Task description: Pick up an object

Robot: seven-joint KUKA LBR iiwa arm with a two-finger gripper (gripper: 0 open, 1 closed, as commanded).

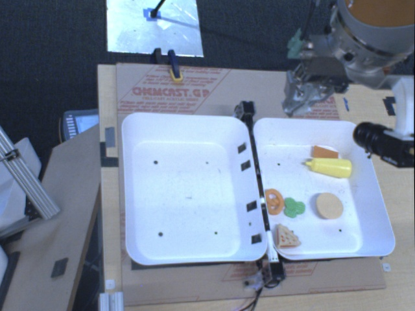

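While the pincer (310, 99) is hanging above the far edge of the right bin (382, 229), nothing is sitting between its tips and it is touching nothing; whether it is spread or pressed together I cannot tell from this angle.

Candidates are all lying below it and toward the camera, in the right bin:
- yellow bottle (331, 168) – nearest, lying on its side, just beside an orange block (325, 151). Looking like light hollow plastic, smooth and rounded, so likely rolling or slipping; I'd be pinching across the fat middle, not the nozzle.
- round tan disc (329, 206) – further toward the camera, flat and low, probably stiff; hard to get under, so taking it across its width.
- pretzel (273, 201) and green piece (294, 207) – near the divider, touching or nearly so; small, light, crowding each other.
- wedge (287, 236) – furthest from the pincer, near the front corner.

Judging the bottle the easiest target – tallest and closest, though the block beside it is leaving little clearance on that side.
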